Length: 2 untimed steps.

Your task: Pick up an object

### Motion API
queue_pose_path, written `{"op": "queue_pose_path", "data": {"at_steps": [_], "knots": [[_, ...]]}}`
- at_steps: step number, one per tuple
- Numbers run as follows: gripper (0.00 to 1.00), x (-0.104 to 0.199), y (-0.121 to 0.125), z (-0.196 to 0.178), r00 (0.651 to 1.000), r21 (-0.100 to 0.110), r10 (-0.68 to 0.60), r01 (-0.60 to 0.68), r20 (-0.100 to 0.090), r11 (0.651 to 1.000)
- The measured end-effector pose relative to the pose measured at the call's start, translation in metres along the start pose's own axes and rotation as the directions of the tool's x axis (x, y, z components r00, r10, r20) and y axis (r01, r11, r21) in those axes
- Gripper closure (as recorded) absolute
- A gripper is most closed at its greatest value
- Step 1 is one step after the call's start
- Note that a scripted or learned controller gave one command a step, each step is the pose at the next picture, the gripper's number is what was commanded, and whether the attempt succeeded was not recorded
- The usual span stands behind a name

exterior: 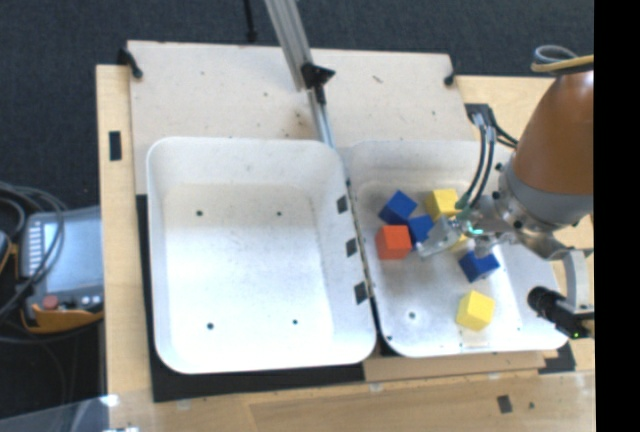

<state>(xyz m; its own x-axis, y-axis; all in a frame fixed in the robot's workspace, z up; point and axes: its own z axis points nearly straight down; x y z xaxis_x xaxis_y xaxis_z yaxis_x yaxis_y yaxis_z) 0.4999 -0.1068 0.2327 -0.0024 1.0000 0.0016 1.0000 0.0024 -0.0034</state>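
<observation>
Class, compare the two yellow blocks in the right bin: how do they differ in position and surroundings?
The upper yellow block sits in the cluster, touching a blue block and close to the gripper; the lower yellow block lies alone near the bin's front edge. The upper is partly hidden by cables; the lower shows fully. Both are yellow cubes of similar size.

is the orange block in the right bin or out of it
In. The orange block lies on the right bin's floor near its left wall, beside blue blocks.
</observation>
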Motion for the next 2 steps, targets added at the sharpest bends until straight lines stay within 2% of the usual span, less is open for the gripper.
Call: {"op": "queue_pose_path", "data": {"at_steps": [1,2], "knots": [[0.00,0.000,0.001,-0.002,1.000,-0.005,0.003,-0.003,0.001,1.000],[0.00,-0.003,0.005,0.041,1.000,0.000,0.005,-0.005,0.003,1.000]]}}
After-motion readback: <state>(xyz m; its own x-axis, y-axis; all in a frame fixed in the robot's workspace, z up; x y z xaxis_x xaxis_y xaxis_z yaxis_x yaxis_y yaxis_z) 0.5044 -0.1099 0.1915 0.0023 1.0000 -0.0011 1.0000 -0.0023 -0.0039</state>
